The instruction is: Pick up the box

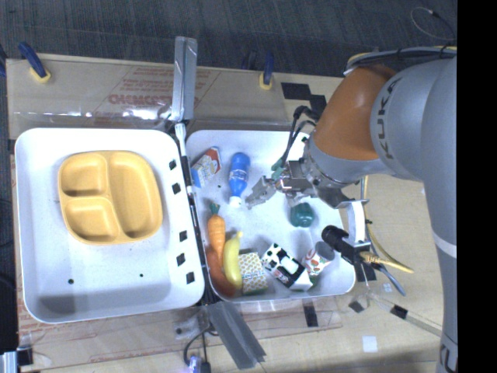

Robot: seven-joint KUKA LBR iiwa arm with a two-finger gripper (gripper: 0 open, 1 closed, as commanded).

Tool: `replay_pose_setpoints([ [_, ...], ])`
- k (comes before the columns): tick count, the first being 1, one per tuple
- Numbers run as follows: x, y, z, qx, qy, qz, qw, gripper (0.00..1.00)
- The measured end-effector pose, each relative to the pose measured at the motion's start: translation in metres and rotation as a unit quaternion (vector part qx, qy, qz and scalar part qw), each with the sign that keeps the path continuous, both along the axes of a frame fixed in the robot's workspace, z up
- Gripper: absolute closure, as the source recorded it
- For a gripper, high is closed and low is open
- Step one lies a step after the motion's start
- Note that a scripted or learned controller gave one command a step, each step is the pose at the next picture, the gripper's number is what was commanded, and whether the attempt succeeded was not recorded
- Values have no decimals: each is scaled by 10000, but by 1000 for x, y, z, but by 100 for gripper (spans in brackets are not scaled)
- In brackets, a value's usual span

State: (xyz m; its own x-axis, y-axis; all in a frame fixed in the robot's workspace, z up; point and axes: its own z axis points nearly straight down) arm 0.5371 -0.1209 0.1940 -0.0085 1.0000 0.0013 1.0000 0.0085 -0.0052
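Observation:
The right bin (342,282) holds three box-like items. A small red and white carton (206,165) lies at its far left. A yellowish patterned box (252,273) sits by the front wall, and a black and white box (281,265) lies just right of it. My gripper (264,182) hovers over the middle of the bin, right of a blue bottle (238,173). Its fingers are spread with nothing between them, and it is apart from all three boxes.
A carrot (217,231) and a banana (232,259) lie left of the patterned box. A teal object (303,214) sits under the wrist, and a small cup (318,263) stands at front right. The left bin (31,208) holds a yellow divided plate (109,195).

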Motion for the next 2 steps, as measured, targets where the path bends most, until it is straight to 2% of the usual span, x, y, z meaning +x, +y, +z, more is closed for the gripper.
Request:
replay_pose_setpoints([
  [1, 91, 29, -80, -7, -2, -347, 9994, 0],
  [2, 57, 30, -103, -7, -4, -294, 9996, 0],
])
